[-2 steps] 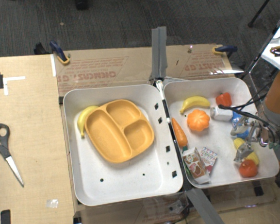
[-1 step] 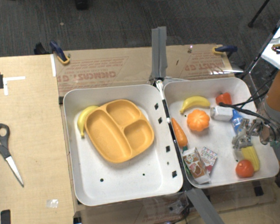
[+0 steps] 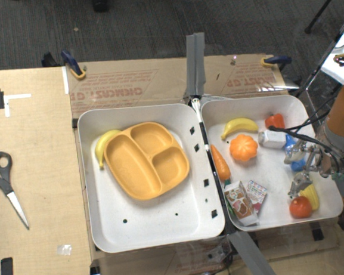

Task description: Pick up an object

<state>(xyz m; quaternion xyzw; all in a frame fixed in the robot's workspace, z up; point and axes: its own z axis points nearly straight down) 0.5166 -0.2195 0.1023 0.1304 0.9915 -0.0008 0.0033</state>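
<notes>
On the bench at far left we see a pair of scissors [image 3: 5,181] lying well clear of the work. The left bin [image 3: 108,229] holds a yellow divided plate [image 3: 145,160], with a banana [image 3: 104,144] tucked against its upper-left rim.

In the right bin [image 3: 265,103] a carrot [image 3: 220,162] lies along the left wall, two small cartons [image 3: 244,198] sit near the front, and an orange [image 3: 243,148] rests just below a second banana [image 3: 240,126]. Further right sit a small red item [image 3: 274,120] and a white object [image 3: 272,138] that we cannot identify.

At the bin's right front corner the gripper [image 3: 299,184] hangs just above a red tomato [image 3: 300,207], with a small yellow fruit [image 3: 310,196] touching or nearly touching it. Nothing shows between the fingers, so we judge the gripper empty; whether it is parted or clenched we cannot tell from this slant.

We take the tomato to be the target. To do the step well, we would centre over the tomato rather than the yellow fruit beside it, come straight down so one finger slips between the two, keep off the bin's nearby wall, and close around the widest part, since a round, smooth fruit may squirt out of an off-centre pinch.
</notes>
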